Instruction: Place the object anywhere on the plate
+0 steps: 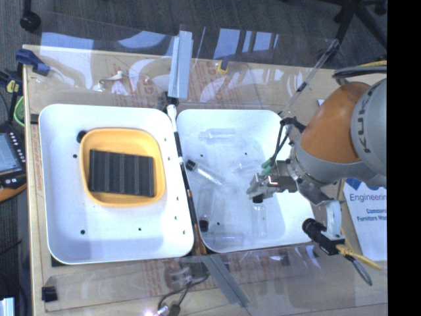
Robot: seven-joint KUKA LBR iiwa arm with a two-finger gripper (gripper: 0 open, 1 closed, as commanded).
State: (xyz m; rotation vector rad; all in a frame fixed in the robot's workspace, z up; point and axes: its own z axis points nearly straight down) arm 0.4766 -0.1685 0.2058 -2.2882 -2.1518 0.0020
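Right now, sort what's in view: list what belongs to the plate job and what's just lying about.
For the job:
- yellow plate with a dark ridged insert, in the left bin
- gripper, over the right bin
- faint clear items in the right bin; too transparent to identify

Lying about:
- handheld screen device at the left edge
- printed paper at the right

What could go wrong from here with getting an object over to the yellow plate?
The objects in the right bin look clear and faint, such as the one near its far side, so the gripper may misjudge a grasp. The yellow plate sits in the left bin, so any carry must clear the rims between the bins, where a loose grip could drop the object.
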